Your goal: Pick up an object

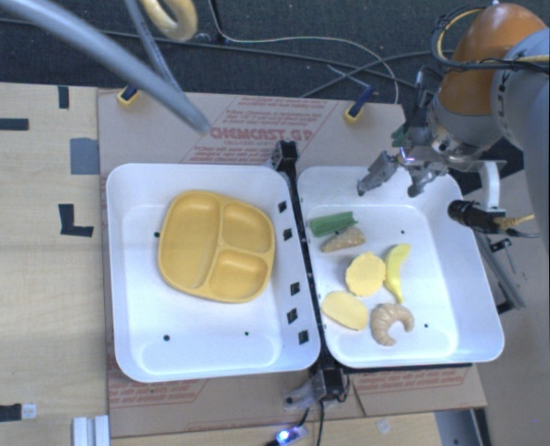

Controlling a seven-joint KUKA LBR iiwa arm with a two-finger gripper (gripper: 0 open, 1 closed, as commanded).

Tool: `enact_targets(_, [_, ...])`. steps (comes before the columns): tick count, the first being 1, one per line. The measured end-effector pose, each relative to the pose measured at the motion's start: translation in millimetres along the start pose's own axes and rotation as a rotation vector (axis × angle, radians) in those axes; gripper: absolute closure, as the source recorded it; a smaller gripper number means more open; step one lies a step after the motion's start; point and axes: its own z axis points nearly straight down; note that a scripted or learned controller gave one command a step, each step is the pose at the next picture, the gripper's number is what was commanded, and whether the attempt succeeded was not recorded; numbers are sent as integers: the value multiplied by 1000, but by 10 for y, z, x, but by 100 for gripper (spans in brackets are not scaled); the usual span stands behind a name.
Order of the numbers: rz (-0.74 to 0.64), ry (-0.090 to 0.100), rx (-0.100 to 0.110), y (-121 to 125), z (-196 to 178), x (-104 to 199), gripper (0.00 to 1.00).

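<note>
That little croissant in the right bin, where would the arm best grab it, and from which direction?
Probably across the thick middle of the croissant, coming straight down from above. It lies flat on the floor of the right bin, curved like a crescent, so the middle is its widest, firmest part. The yellow piece lies close on its left, so the jaws would fit best on its near and far sides.

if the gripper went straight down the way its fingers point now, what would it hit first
Probably bare floor of the right bin: the open gripper hangs over its upper edge. The green piece lies off to its side, though depth is unclear.
</note>
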Motion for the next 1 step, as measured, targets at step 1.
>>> enact_targets(1, [-3, -2, -14, 30, -90, 4, 0])
